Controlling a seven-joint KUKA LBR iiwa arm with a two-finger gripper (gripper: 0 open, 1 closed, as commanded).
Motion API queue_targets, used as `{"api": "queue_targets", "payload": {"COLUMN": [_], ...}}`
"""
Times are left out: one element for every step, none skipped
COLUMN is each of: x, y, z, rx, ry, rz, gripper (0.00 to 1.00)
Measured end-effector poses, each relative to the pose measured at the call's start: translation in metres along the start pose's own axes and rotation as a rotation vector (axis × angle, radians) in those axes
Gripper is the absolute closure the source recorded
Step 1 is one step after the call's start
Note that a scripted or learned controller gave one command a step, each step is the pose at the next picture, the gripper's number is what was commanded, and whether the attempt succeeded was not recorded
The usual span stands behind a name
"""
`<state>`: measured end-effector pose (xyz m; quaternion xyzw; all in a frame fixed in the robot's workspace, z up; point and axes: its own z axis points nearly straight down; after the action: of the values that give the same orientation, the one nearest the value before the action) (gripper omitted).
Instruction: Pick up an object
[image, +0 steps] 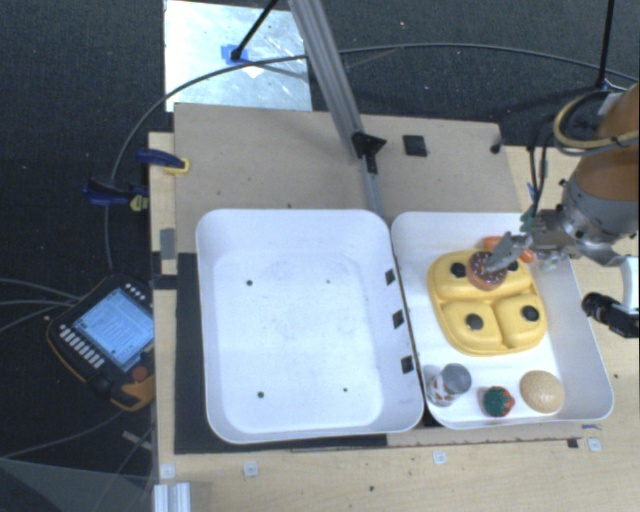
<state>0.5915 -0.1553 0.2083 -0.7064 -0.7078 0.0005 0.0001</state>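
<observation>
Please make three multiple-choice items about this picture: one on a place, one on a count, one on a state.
1. Where does the yellow tray lie?
A. right bin
B. left bin
C. on the floor

2. How many small things lie along the right bin's near edge?
A. one
B. three
C. five

3. How does the tan egg-shaped thing lie?
A. lifted in the air
B. resting in the bin
C. on the yellow tray

Key: 1 A, it sits under the arm; 2 B, grey, green-red and tan pieces; 3 B, it rests apart from the gripper.
</observation>
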Motion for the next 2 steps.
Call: {"api": "queue_targets", "payload": {"x": [-0.007, -0.008], "y": [0.006, 0.016], "z": [0.048, 0.085], "rx": [0.000, -0.010], "ry": [0.000, 0.001], "rz": [0.001, 0.002], "gripper": [0.00, 0.00]}}
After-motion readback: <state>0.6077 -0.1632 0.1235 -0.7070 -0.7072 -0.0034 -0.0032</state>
